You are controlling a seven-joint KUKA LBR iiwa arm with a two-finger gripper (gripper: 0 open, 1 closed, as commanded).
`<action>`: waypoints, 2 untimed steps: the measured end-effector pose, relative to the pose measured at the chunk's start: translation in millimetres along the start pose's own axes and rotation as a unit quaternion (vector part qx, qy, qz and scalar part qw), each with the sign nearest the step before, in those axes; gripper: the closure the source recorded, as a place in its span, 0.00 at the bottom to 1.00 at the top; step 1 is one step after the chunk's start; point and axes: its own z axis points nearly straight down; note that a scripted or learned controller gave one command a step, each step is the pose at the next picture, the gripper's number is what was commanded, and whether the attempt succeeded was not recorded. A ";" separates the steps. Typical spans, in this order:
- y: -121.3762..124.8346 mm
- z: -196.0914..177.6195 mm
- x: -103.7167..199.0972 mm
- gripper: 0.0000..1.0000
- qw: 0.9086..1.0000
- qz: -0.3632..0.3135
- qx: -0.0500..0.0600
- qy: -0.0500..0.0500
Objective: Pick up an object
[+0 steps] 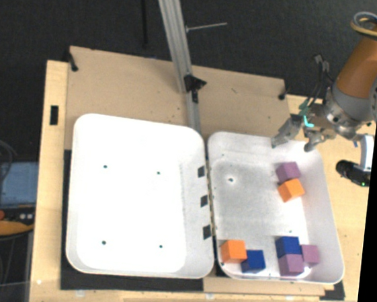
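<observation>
Blocks [289, 181], purple, orange and blue, all in right bin [237, 200]; fingers [284, 134] spread, empty, above its far rim.

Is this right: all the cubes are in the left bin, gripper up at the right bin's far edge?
Not quite. The camera view shows the cubes, such as the purple cube and orange cube, in the right bin, not the left bin. The gripper is indeed at the right bin's far edge.

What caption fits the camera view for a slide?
Open gripper hovers over the far edge of the right bin holding seven blocks, nearest a purple block beside an orange block.
</observation>
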 end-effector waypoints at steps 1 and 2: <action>0.7 -3.6 -1.0 0.00 1.000 -0.002 -0.002 -0.002; 0.2 54.7 -10.3 0.00 1.000 0.001 -0.001 -0.002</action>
